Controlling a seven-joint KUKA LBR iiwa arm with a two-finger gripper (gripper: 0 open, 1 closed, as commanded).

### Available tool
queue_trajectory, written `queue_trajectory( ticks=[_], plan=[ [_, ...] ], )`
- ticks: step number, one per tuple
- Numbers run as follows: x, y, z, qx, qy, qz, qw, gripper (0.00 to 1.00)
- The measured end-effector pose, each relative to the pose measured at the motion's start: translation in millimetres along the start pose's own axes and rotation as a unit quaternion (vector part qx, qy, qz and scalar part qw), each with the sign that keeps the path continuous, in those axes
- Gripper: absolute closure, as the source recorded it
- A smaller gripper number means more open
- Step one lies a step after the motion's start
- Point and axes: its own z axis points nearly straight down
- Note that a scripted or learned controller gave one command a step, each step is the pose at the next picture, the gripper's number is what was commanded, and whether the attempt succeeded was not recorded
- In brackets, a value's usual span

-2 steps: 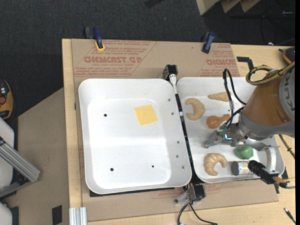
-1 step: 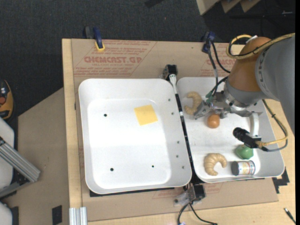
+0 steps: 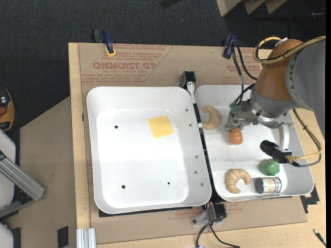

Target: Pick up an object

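Clearly the grasp step: the pincer (image 3: 237, 124) hangs just above the orange piece (image 3: 236, 136) in the right bin (image 3: 297, 182); I cannot tell its state. Next: descend, clamp, lift.

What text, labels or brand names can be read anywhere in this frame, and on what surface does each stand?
"CHEMCAST G.P": red print on the brown board behind the left bin; the last letters are uncertain.
A second red print on the board behind the right bin: too cut off to read.
Label on the small jar: too blurred to read.
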Motion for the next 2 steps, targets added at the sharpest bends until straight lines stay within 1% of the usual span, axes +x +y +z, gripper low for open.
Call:
queue_trajectory(
  ticks=[1, 2],
  plan=[
    [89, -13, -96, -0.003, 0.002, -0.004, 1.0000, 1.00],
    [168, 46, -91, -0.001, 0.001, -0.003, 1.0000, 1.00]
  ],
)
